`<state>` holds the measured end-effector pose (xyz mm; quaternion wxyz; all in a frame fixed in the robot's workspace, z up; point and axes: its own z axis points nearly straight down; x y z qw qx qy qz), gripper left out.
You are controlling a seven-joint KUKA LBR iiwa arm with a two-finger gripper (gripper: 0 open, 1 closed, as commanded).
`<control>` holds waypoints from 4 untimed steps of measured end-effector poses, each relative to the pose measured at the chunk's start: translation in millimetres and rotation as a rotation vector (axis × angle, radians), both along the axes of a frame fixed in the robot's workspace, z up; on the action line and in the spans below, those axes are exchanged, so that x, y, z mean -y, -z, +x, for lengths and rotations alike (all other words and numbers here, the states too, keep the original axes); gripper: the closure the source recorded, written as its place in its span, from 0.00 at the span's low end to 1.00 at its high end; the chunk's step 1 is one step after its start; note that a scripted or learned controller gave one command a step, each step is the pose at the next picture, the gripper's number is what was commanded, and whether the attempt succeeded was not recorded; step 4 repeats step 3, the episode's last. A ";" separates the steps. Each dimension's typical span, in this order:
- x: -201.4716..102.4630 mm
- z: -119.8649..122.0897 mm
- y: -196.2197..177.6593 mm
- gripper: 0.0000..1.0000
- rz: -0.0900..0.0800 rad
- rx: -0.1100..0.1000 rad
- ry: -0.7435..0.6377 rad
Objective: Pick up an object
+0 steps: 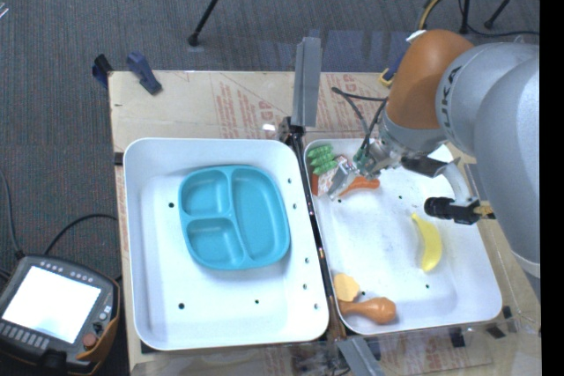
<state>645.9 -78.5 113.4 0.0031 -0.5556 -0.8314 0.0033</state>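
My gripper [359,165] is low in the far left corner of the right bin [397,229], under the grey arm with its orange band. It hangs right over a small cluster of toys: a green ridged piece [322,158], a white and red piece [330,181] and an orange carrot-like piece [359,186]. The gripper's tip touches or nearly touches the orange piece; nothing is visibly lifted. A yellow banana [429,244] lies at the bin's right side. An orange gourd-shaped toy [372,307] and a pale orange chip [346,284] rest by the near left corner.
A blue three-compartment plate [234,216] lies in the left bin [150,277]. A grey upright post [307,88] stands behind the divide between the bins. A black fitting [449,208] juts from the arm above the right bin. A teach pendant [55,305] sits lower left.
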 end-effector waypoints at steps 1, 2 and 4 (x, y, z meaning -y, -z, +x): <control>29.0 -2.4 27.6 0.00 -0.001 0.003 0.444; 26.8 -1.6 17.7 1.00 -0.002 0.001 0.436; 55.5 -0.1 -76.2 1.00 0.000 0.014 0.107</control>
